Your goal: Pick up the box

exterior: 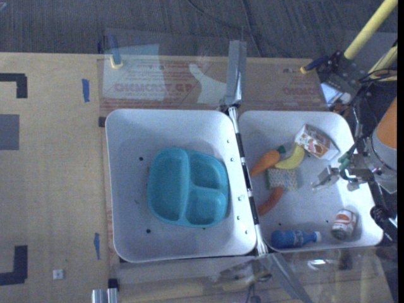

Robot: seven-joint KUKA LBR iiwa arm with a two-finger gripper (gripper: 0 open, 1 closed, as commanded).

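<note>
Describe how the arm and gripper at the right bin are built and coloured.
The arm shows a pale grey body with an orange band above the wrist. The gripper is metallic grey, with slim silvery fingers and a small green spot near its base. Dark cables run beside the arm.

Smooth matt teal plastic divided tray [187, 187]; glossy blue plastic bottle [294, 237]; printed cardboard box [315, 142]; pale wooden counter [50, 169].

I see a teal tray [187, 187] in the white left bin [123, 232]. In the right bin [297, 223]: an orange carrot [265, 161], yellow banana [291, 159], blue bottle [291, 238], and a white box [315, 142] (red-orange print on it).
</note>
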